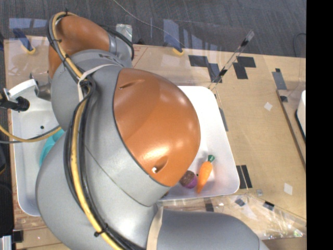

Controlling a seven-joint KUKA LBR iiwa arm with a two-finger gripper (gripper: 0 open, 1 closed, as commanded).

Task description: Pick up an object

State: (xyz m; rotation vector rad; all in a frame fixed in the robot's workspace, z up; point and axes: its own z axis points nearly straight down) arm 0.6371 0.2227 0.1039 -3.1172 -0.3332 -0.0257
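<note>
The toy carrot [204,173] lies in the right bin [221,139] near its front corner, long axis tilted, just beside a purple ball [188,179]. The arm [151,134] looms over both.

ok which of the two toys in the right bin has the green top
The carrot, the long orange one with a green leafy tip, lying near the bin's front corner. The toy touching its left side is round and purple, without green.
</note>
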